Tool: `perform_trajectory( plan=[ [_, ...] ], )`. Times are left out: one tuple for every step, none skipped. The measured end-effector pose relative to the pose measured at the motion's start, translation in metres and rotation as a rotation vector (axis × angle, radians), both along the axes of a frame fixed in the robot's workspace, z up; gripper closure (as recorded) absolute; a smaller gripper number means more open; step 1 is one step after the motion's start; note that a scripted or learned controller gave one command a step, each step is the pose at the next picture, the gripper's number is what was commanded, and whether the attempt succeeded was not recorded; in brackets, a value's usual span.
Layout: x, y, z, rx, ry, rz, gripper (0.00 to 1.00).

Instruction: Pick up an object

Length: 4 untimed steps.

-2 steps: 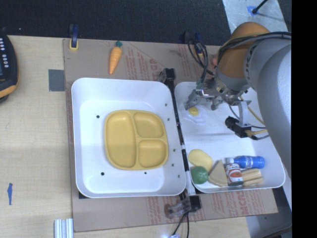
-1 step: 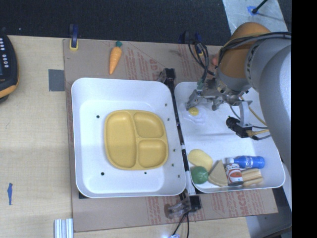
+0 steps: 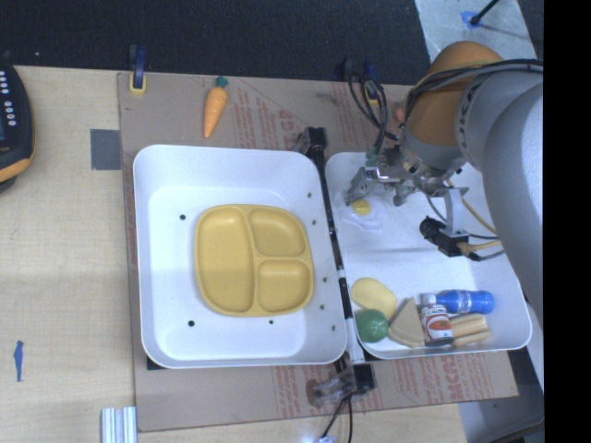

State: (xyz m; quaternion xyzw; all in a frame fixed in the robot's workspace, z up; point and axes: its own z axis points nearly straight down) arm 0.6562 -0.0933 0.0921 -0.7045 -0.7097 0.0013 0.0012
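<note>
My gripper (image 3: 377, 190) hangs low over the far left corner of the right bin (image 3: 406, 247), below the orange band on the wrist. A small yellow object (image 3: 361, 208) lies on the bin floor just under and in front of it. Along the bin's near edge lie a pale yellow lemon-like piece (image 3: 372, 293), a green ball (image 3: 372, 325), a tan wedge (image 3: 404, 323), a small red-labelled bottle (image 3: 435, 321), a blue bottle (image 3: 464, 301) and a tan stick (image 3: 473, 329).
The left bin (image 3: 162, 247) holds a yellow divided tray (image 3: 254, 258). A toy carrot (image 3: 214, 109) lies on the cardboard behind the left bin. Cables trail from the wrist across the right bin's far side. A black and orange device (image 3: 13, 123) sits at the far left.
</note>
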Motion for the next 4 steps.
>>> perform_trajectory(
  plan=[
    [-0.0001,0.001,0.0,0.0,0.001,0.001,0.0],
    [-0.0001,0.0004,0.0,0.0,0.001,0.0,0.0],
    [-0.0001,-0.0028,0.0,0.0,0.0,-0.002,0.0],
    [0.0,-0.0054,0.0,-0.001,-0.001,-0.004,0.0]
  ],
)
